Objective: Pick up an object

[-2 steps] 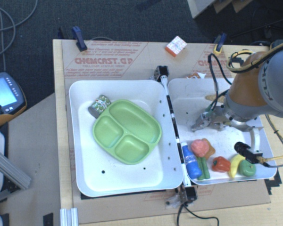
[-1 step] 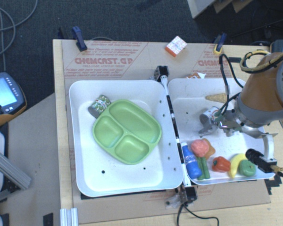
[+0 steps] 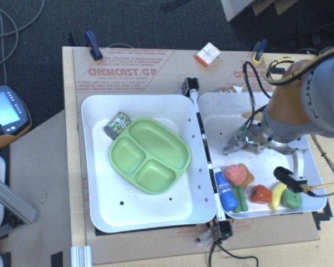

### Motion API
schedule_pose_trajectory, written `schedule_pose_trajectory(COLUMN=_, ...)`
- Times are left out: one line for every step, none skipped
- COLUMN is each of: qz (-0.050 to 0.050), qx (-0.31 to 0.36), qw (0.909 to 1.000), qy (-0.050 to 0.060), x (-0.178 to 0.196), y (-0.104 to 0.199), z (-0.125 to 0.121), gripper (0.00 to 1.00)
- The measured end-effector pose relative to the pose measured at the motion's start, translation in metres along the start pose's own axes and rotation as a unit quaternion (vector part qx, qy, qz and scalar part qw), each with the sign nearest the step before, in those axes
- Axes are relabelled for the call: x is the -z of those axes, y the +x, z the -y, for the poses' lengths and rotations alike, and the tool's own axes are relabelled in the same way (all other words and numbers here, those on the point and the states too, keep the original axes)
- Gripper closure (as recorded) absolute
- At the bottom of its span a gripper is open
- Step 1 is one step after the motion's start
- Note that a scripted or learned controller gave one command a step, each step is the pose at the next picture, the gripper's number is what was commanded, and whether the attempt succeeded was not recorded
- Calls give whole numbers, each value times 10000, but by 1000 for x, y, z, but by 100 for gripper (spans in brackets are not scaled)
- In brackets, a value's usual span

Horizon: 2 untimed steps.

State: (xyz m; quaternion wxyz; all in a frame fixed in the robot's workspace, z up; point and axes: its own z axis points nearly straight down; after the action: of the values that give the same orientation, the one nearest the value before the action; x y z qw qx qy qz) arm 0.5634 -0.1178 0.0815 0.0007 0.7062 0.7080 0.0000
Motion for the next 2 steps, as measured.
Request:
schedule_pose_trajectory(qz=-16, qx=-18, qw=10000, qy=28, x=3, y=7, z=28, gripper=0)
schedule_pose_trajectory(qz=14, qx=1, qw=10000, qy=-39, x=4, y=-22, z=-60, gripper=0)
